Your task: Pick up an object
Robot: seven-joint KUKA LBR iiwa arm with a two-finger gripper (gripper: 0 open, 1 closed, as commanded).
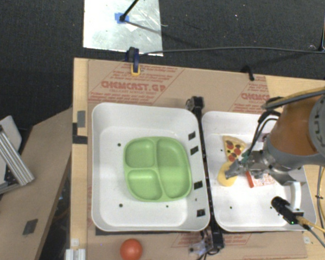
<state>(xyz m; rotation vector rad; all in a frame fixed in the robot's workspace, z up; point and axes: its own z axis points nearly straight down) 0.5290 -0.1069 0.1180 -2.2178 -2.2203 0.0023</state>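
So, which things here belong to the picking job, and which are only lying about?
Belong to the job:
- end effector, low over the right bin
- yellow piece under its tip
- pizza slice toy
- red and white item beside the arm

Lying about:
- green divided plate in the left bin
- red ball on the bench, outside the bins

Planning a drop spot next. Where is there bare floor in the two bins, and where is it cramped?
Left bin: bare strips between its walls and the green divided plate, widest along the top. Right bin: bare along the top above the pizza slice, and at bottom left. Crowded mid-bin, where the gripper hangs over a yellow piece.
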